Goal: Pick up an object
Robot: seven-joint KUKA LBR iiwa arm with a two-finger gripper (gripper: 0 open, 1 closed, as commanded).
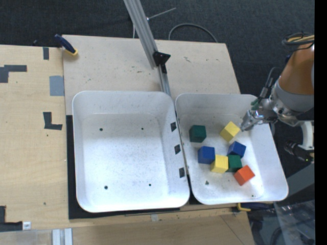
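Observation:
The right bin (265,188) holds several small cubes: a dark green one (197,133), two yellow ones (230,131) (220,163), two blue ones (206,154) (237,149), a second green one (235,162) and an orange one (244,175). My gripper (248,122) reaches in from the right over the bin's far right side, its tip just right of the upper yellow cube. I see no cube between its fingers.
The left bin (82,137) lies beside the right one. A slanted metal rail (143,29) with a black clamp (161,58) runs down to the gap between the bins. A blue and yellow tool (66,44) lies on the bench at the back left.

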